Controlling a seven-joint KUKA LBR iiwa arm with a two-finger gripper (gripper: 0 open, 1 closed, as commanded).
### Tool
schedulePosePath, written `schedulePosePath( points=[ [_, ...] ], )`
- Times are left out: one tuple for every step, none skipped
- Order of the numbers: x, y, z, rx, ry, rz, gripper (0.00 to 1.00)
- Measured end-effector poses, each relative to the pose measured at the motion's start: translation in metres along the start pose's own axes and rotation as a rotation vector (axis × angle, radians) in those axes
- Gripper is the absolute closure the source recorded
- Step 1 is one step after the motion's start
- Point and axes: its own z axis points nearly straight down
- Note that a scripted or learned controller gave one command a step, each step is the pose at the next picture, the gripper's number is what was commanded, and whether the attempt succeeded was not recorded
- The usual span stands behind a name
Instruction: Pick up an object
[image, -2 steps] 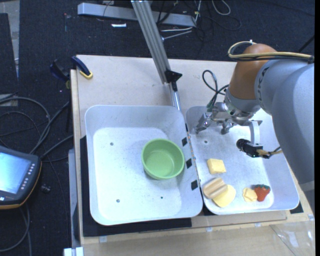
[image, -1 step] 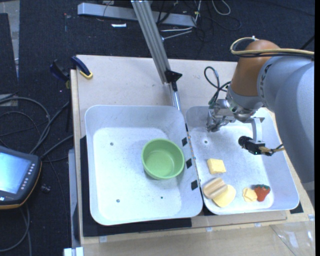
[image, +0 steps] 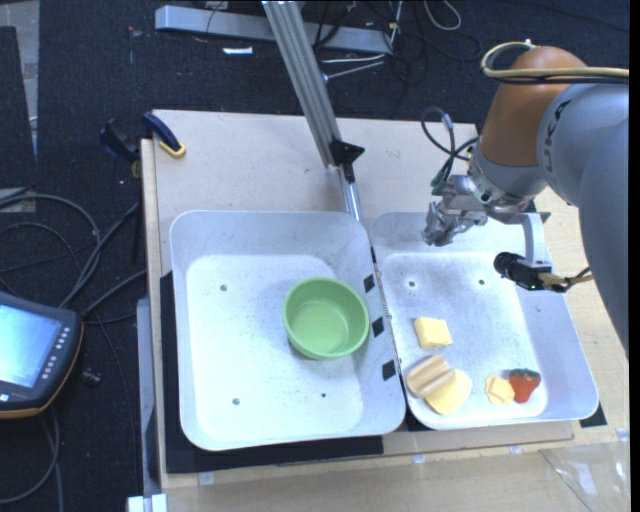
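Nearest, in the right bin (image: 560, 330), lie a strawberry (image: 524, 383), yellow pieces (image: 447, 390) and a cheese block (image: 432, 331). A green bowl (image: 325, 318) sits in the left bin (image: 200, 300). Farther back, the jaws hover over the right bin's far edge, well apart from the food; their opening cannot be told.

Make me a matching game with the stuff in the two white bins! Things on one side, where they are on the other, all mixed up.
Things:
1. green bowl
2. yellow block
3. red strawberry toy
4. gripper

Places:
A. near the right bin's front right corner
B. over the far edge of the right bin
C. middle of the left bin
D. middle of the right bin, on its left side

Pairs: 1-C, 2-D, 3-A, 4-B
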Motion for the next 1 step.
schedulePosePath(
  points=[
    [0.0081, 0.0076, -0.051, 0.0, 0.0, 0.0, 1.0]
  ],
)
